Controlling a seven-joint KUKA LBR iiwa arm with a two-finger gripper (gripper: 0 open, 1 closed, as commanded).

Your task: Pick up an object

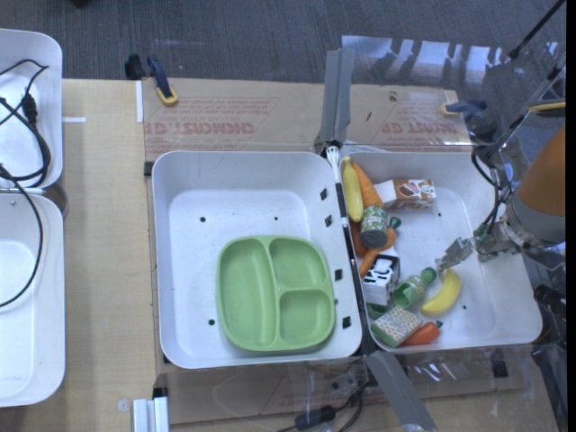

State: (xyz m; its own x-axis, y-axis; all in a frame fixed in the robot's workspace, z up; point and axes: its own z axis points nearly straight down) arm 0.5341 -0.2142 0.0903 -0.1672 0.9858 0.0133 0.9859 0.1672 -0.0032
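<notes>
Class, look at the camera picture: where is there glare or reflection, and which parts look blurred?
Camera view: light is even, with soft shadows; streaky reflections show on the shiny panel behind the right bin; the gripper and the small toys near it look soft and hard to resolve.

1. A tan bench top (108, 241) fills the middle of the frame.
2. Two shallow white bins rest on it side by side: the left bin (171, 241) at centre, the right bin (499, 318) toward the right edge.
3. A sheet of brown cardboard (243, 115) with reversed red lettering lies across the upper middle, behind the bins.
4. A blue-and-yellow clamp (160, 81) sits at the cardboard's upper left corner.
</notes>
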